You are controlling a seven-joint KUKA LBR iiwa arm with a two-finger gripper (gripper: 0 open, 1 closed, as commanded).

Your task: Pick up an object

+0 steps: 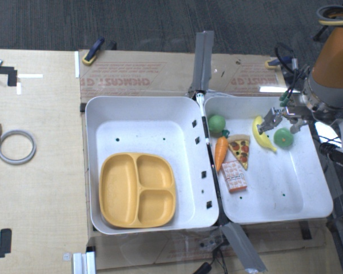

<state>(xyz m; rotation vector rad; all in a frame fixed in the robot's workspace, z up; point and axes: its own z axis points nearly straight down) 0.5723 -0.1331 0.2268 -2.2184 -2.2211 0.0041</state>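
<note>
Left to right in the right white bin (308,204): orange plastic carrot (220,150), yellow plastic banana (263,136), small green ball (284,138). The pincer (281,120) hovers spread apart between banana and ball; centre on one before closing.

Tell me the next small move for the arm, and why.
Probably lower straight down onto the banana. The gripper hangs over the right bin, above the banana's upper end, with a green ball close beside it, and nothing shows between its fingers. A short descent there looks nearest; the ball could get nudged.
</note>
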